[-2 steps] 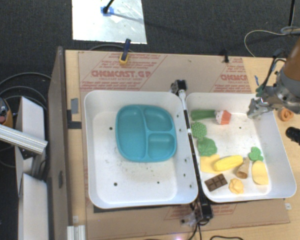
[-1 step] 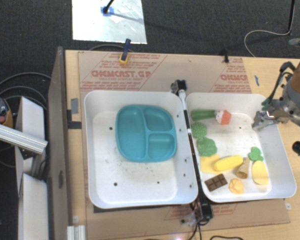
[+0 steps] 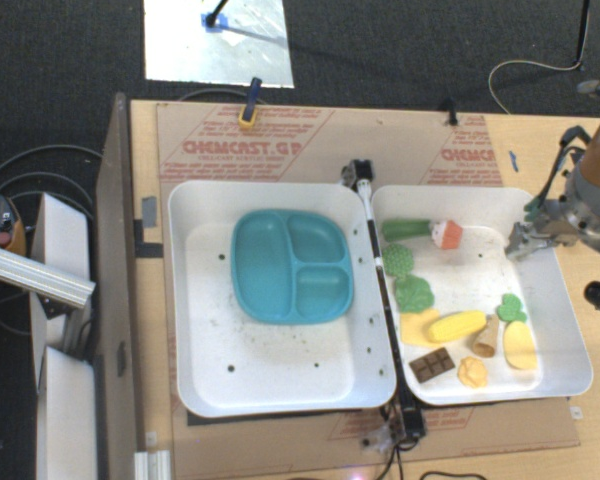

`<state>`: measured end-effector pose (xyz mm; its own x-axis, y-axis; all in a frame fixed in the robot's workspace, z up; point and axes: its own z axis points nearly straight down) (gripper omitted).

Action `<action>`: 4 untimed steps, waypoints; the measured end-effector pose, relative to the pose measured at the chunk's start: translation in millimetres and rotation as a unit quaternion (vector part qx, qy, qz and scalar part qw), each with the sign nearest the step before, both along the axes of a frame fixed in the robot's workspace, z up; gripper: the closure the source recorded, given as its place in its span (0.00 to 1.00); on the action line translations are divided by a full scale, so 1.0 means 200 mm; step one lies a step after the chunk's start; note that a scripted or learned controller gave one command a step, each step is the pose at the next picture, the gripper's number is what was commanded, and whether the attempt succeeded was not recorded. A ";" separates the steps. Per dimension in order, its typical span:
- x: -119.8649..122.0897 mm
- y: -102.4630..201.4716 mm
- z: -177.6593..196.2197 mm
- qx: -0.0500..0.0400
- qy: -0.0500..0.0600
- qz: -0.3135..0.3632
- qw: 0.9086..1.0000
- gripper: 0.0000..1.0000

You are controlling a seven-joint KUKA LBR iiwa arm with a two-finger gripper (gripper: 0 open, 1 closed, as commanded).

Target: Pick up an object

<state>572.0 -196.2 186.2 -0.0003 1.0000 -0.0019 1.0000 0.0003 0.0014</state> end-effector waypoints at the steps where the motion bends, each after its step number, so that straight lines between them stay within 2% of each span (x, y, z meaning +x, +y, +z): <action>1: -0.03 0.00 0.04 0.001 0.000 0.001 1.000 1.00; 2: -0.17 -0.06 0.07 0.000 0.001 0.000 1.000 1.00; 3: 0.04 0.20 -0.13 0.002 0.000 0.004 1.000 1.00; 4: -0.16 0.00 -0.01 0.000 0.000 -0.002 1.000 1.00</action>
